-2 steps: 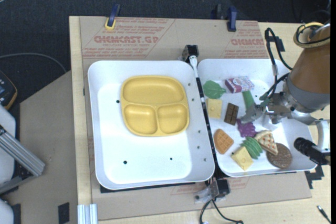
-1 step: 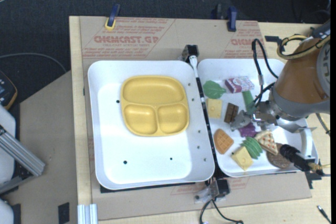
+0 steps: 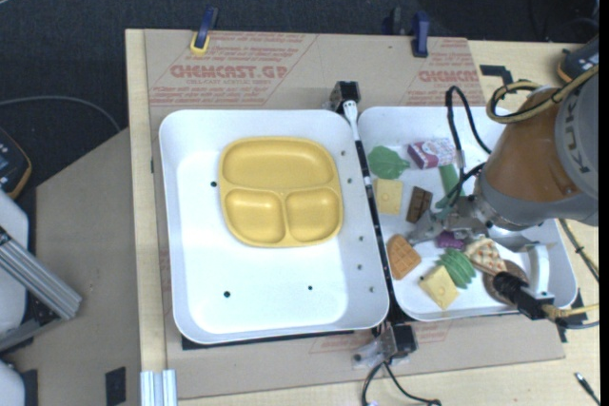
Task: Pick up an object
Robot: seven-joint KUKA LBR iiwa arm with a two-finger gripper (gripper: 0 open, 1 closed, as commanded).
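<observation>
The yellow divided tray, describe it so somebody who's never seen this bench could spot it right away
Of the two white bins, take the left bin, the one away from the gripper. The yellow tray lies flat in its upper half. It is by far the largest item, one long compartment above two small ones, unlike the small toy foods crowded in the right bin.

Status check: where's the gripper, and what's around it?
Gripper low in right bin, among toy food. Brown block and waffle piece closest. Nothing seen held.
</observation>
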